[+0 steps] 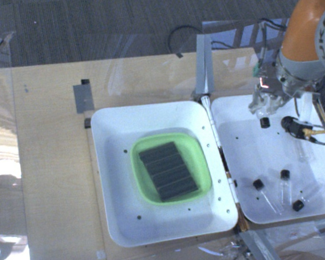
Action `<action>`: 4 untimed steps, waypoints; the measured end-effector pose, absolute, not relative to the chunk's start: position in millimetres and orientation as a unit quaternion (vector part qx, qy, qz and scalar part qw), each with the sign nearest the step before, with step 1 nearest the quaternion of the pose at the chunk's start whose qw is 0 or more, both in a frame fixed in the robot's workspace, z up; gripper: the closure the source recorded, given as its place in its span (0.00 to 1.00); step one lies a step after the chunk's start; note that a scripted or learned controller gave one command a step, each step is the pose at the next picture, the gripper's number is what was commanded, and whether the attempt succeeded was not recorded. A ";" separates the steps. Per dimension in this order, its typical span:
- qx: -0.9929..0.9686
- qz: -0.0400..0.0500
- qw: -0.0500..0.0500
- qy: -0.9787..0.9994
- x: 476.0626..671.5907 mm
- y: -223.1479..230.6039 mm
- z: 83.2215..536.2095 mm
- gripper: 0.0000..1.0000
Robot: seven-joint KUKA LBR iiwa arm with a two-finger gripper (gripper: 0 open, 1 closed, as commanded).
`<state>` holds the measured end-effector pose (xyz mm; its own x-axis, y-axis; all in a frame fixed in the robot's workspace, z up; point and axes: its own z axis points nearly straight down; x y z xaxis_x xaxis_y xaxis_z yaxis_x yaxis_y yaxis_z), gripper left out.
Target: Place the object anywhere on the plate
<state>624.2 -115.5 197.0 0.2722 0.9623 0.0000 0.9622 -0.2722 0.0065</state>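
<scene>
We look down on a wooden bench [51, 190] bearing two shallow white bins side by side. In the left bin [121, 222] we see a square green plate [201, 169], and on it a dark ridged block [168, 171] lying at a slight tilt, well inside the plate's rim.

In the right bin [251, 204], several small clear vials with black caps lie scattered across the near half: one vial [261, 189] to the left, another [285, 180] near the middle, a third [301, 201] toward the near corner. They are small and partly see-through, so we cannot count them with confidence.

Over the far side of that bin, the grey arm with its orange band [303, 22] reaches in from the right. Its gripper [265, 103] hangs above the bin's far part, with a small black-capped piece [264, 122] just beneath it. Whether it is spread, pressed together or pinching that piece, we cannot tell.
</scene>
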 end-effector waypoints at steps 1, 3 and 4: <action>0.763 0.002 0.001 0.647 564.6 -29.0 211.4 1.00; 0.692 0.002 0.002 0.722 562.9 39.1 217.4 0.00; 0.685 0.003 0.003 0.729 569.4 -10.7 240.3 0.00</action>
